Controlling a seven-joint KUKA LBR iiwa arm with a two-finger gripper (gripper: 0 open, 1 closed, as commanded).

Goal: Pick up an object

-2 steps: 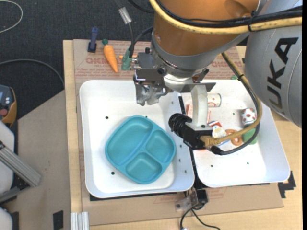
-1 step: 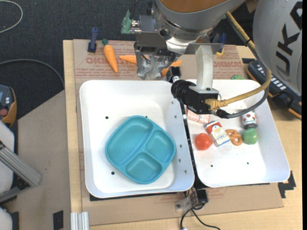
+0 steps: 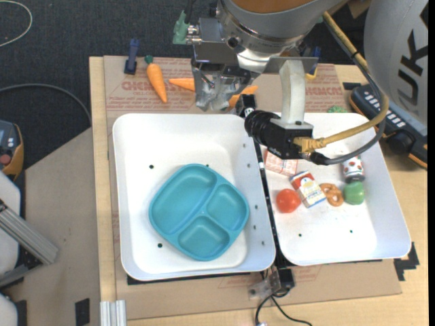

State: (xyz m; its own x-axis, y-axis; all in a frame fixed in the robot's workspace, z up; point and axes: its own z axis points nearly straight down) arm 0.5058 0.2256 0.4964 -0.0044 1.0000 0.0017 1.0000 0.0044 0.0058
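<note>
My gripper (image 3: 216,92) hangs under the grey wrist at the back rim of the left bin (image 3: 129,182), above the cardboard there. Orange carrot pieces (image 3: 181,83) lie on either side of it. Nothing can be made out in its grasp. The right bin (image 3: 380,236) holds a red tomato (image 3: 287,200), a small red and white box (image 3: 309,187), a pretzel (image 3: 332,193), a green ball (image 3: 354,193), a little red and white can (image 3: 352,168) and a pink and white packet (image 3: 280,163). A black fitting with a tan cable (image 3: 272,131) overhangs that bin's back left corner.
A teal divided plate (image 3: 199,211) lies in the left bin. A whole carrot (image 3: 157,80) and a blue item (image 3: 131,55) rest on the cardboard behind the bins. A small green piece (image 3: 335,109) sits at the right bin's back rim.
</note>
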